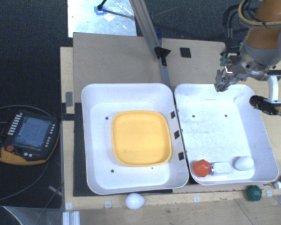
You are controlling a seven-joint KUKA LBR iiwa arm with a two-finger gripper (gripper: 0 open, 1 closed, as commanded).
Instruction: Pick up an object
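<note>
Right bin [253, 125]: a round orange ball [201, 168], a flat white block [221, 168] and a smooth white egg shape [244, 163] lie in a row along its near edge. Left bin [96, 125]: a square yellow plate [141, 138] with rounded corners. The gripper [222, 84] hangs over the right bin's far rim, well apart from the row; whether the fingers are open cannot be told. A second white egg [135, 200] lies on the bench [196, 69].

Even overhead light, slightly soft focus
</note>
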